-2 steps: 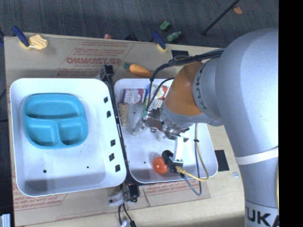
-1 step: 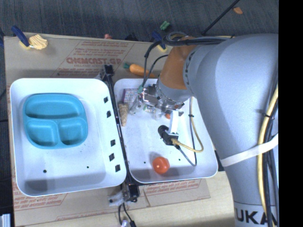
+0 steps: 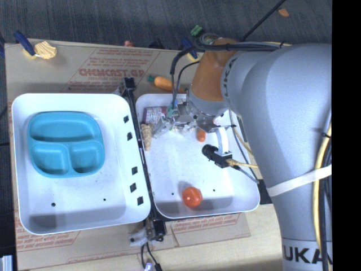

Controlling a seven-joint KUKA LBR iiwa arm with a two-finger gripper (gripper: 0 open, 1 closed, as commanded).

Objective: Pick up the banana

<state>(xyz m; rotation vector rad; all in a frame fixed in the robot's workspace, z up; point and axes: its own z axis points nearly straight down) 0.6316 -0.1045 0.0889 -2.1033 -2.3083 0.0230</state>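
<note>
claw (image 3: 179,120): low over the far end of the right bin (image 3: 248,199); cannot tell whether it is spread or pressed together
packet (image 3: 153,115): just left of the claw, dark red; its label is too small to read
banana (image 3: 146,135): seemingly the pale tan oblong left of the claw and a little nearer the camera, along the bin's left wall, apart from the claw
orange bit (image 3: 201,135): small, just right of the claw on the white floor of the bin
ball (image 3: 192,196): orange-red, well nearer the camera than the claw, by the bin's near wall
carrot (image 3: 163,83): beyond the claw, outside the bin on the cardboard (image 3: 84,66)
tray (image 3: 66,143): blue, three wells, far left of the claw in the left bin (image 3: 67,208)
arm (image 3: 282,112): grey, right of the claw; "UKA" reads at its base
writing: red "CHEMCAST GP" on the cardboard, beyond and left of the claw; the smaller print is unreadable
surface: brown cardboard under both bins
room: dark grey carpet (image 3: 84,10) beyond the bench
</note>
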